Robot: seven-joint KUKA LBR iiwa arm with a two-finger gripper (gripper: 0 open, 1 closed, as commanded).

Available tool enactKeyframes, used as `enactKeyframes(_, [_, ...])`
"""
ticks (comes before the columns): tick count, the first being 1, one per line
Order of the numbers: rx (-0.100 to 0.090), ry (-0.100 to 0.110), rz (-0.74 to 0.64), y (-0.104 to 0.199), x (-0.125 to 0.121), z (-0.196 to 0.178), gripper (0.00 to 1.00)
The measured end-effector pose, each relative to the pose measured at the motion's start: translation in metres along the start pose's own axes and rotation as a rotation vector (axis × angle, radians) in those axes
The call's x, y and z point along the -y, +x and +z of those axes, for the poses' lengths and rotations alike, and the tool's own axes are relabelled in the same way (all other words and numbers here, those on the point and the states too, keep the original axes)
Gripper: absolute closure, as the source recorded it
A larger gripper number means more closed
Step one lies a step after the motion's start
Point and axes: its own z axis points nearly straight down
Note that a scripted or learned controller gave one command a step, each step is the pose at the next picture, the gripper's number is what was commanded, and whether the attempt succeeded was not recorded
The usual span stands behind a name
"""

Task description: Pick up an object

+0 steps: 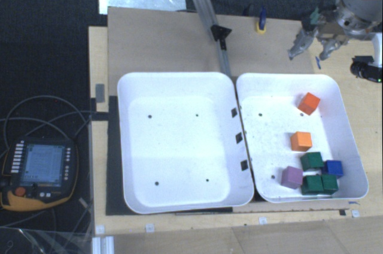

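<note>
Right now I am hanging my end effector above the desk, just beyond the far rim of the right bin, with its two fingers spread and nothing between them. Down in that bin are lying the blocks: an orange one nearest my fingers, a second orange one closer to the middle, and a cluster of a purple block, green blocks and a blue block at the near corner. Beside it is sitting the left bin.
</note>
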Motion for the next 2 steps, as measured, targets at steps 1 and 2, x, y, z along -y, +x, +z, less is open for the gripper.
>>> enactKeyframes(1, [0.001,0.0,0.001,0.0,0.0,0.0,0.0])
enactKeyframes(2, [0.0,0.003,0.004,-0.005,0.004,0.043,0.0])
